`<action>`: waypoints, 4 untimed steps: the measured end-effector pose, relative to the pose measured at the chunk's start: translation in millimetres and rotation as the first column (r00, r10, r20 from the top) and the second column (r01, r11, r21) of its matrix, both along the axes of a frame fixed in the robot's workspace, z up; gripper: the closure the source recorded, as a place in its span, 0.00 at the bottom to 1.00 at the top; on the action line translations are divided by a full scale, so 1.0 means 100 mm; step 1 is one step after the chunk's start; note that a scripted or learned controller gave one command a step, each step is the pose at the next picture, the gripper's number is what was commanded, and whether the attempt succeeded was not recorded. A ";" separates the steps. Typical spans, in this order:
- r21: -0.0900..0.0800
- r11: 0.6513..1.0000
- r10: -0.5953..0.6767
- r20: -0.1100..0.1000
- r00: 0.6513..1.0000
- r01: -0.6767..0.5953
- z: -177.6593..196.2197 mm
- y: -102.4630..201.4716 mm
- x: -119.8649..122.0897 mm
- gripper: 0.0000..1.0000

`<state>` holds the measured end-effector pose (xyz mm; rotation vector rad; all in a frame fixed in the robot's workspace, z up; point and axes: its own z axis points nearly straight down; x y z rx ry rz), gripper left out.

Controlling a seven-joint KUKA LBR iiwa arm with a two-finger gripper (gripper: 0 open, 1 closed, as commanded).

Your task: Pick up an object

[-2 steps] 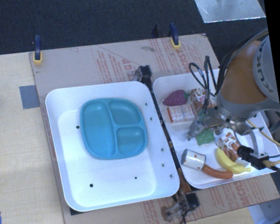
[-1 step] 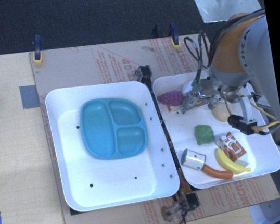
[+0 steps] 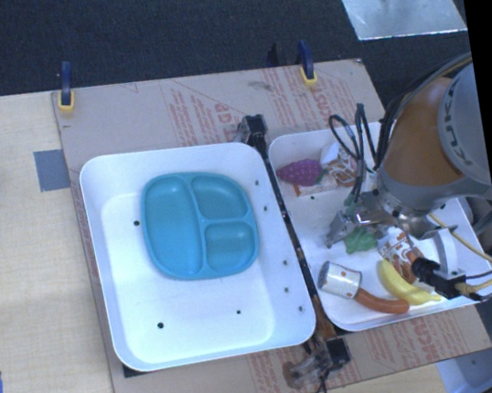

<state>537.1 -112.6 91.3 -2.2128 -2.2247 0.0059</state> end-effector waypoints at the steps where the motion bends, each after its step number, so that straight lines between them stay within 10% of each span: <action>1: 0.001 1.000 -0.002 0.004 1.000 0.002 0.01 0.14 0.79 0.00; 4: 0.001 1.000 -0.003 0.002 1.000 0.003 0.28 0.07 1.19 0.00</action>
